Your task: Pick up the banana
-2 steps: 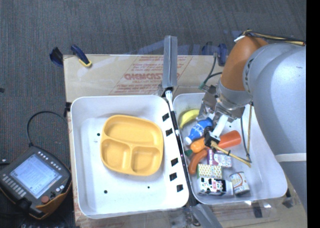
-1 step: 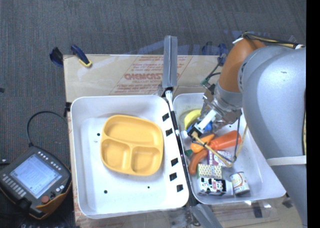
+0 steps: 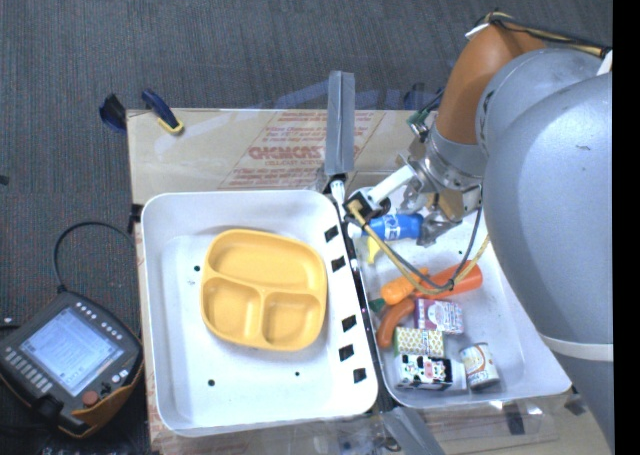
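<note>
Crowded right bin: carrots, cartons, can packed together near arm's cables. Open room around yellow plate in left bin.

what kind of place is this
Probably a robot test lab: a grey arm reaches over two white bins of toy food, and a handheld controller lies on the carpet.

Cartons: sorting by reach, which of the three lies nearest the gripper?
The pink carton, just under the carrot; the green carton and black-and-white carton lie lower in the view.
</note>
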Robot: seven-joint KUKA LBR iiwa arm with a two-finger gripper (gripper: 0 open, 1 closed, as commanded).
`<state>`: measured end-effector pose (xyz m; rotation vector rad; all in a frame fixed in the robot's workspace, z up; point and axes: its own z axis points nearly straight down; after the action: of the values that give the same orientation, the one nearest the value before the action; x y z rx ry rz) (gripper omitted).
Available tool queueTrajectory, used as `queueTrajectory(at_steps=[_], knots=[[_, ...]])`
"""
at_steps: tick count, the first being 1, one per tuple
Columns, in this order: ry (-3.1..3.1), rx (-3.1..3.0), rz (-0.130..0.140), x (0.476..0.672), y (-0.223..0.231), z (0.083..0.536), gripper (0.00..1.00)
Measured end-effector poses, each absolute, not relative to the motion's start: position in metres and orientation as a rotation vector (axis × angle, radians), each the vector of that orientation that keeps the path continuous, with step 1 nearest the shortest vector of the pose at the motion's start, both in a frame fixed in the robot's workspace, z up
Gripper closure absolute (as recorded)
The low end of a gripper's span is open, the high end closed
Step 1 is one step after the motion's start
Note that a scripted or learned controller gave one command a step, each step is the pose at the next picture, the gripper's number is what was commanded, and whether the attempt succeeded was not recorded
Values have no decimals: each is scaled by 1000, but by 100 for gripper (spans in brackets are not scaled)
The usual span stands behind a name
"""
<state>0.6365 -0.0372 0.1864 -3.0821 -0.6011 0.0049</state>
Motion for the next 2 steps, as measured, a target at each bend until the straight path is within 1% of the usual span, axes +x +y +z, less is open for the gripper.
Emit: queueTrajectory(at_steps=[1, 2], knots=[[-310, -3125, 4, 632, 57, 186, 100], [-318, -3125, 5, 631, -54, 280, 100]])
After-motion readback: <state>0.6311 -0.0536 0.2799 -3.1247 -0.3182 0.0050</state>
